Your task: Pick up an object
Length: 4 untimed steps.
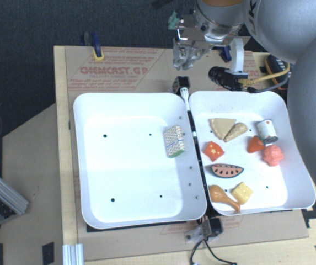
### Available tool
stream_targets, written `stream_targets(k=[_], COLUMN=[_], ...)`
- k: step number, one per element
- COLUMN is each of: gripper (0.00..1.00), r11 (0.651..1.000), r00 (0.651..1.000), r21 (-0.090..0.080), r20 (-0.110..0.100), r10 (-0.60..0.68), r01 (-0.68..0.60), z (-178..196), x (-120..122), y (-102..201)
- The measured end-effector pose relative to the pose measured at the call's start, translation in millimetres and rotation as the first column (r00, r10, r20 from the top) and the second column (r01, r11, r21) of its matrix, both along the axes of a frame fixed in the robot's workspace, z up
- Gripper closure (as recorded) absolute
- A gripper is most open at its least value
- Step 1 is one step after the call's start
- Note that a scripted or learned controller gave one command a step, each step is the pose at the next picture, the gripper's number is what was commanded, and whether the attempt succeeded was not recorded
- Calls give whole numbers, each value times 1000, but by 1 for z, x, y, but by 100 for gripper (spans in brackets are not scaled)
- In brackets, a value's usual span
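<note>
My gripper (187, 58) hangs high at the back, above the brown board behind the seam between the two bins, with nothing seen in it. The left bin (91, 164) holds one small patterned green-and-white block (174, 141) near its right wall. In the right bin (290, 120) lie two tan wedges (227, 128), a red cube (213, 149), a watermelon slice (226, 170), a drumstick (224, 196), a yellow cube (242, 192), a silver can (266, 130), a red strawberry (255, 144) and a pink lump (273, 155).
The grey arm (298, 48) fills the upper right and overhangs the right bin's far edge. A blue-and-yellow clamp (96, 47) grips the board's back left. Black clips (182, 84) sit at the seam between the bins.
</note>
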<state>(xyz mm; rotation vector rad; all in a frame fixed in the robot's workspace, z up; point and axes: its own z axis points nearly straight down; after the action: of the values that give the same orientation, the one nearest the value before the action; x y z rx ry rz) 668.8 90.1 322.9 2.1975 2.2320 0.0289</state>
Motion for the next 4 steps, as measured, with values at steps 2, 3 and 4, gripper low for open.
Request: stream_targets(k=[2, 3, 4], gripper=[100, 100, 100], r11=[1000, 1000, 1000], r00=[1000, 999, 1000], r21=[-8, -5, -7], r20=[-8, -31, 0], r10=[-19, -8, -20], r01=[19, 8, 20], z=[85, -3, 142], x=[-20, -78, -50], y=[-68, 9, -40])
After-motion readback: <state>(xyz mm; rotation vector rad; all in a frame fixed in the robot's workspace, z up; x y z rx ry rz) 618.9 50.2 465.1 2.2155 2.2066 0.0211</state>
